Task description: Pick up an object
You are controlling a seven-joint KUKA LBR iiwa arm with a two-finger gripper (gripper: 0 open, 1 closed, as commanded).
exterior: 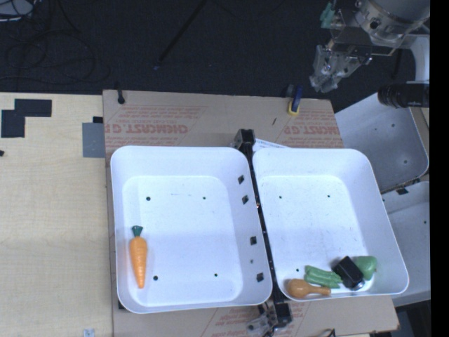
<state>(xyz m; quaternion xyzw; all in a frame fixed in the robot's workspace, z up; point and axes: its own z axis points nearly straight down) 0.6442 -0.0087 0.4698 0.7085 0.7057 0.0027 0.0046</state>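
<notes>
my claw (pixel 328 76) hangs high; finger state: cannot tell. risk: clustered black block (pixel 349 272) and green pod (pixel 323 276) may cause a slipped grasp.

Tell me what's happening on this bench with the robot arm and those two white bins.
The grey robot arm's gripper hangs high over the dark floor beyond the far right corner of the bench, well away from both bins and holding nothing. An orange toy carrot lies at the near left of the left white bin. In the near right corner of the right white bin sit a tan pear-shaped toy, a green bean pod, a black block and a green rounded toy.
</notes>
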